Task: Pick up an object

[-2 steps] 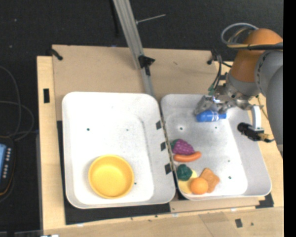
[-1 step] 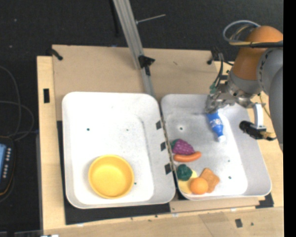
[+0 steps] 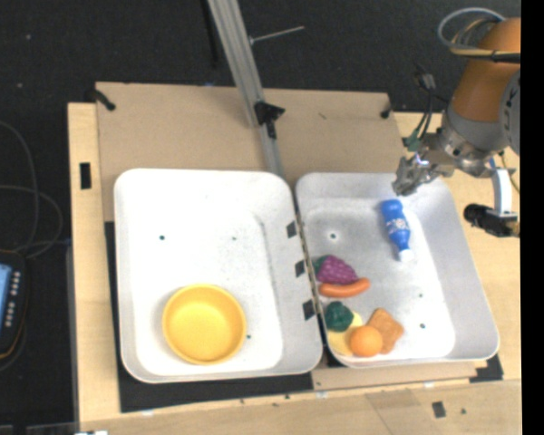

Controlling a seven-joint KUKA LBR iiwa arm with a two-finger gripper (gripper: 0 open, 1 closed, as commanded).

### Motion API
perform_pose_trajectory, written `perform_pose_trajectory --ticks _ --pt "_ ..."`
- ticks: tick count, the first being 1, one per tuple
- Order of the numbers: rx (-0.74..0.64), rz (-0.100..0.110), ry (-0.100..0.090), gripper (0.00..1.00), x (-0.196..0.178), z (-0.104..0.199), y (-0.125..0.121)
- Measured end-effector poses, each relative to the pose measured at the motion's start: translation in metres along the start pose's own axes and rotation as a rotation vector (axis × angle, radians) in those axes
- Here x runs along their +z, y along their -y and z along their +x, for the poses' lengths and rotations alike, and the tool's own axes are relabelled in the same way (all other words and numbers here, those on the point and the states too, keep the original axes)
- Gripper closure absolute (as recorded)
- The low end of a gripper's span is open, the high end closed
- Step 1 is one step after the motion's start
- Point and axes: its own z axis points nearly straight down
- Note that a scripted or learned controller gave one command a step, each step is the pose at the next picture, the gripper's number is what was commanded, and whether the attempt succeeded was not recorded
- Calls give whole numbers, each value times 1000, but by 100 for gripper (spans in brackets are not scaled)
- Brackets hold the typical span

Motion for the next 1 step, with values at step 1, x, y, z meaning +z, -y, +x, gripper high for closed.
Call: perform_pose_trajectory --ticks 1 --pt "-1 2 -1 100 -35 -1 -1"
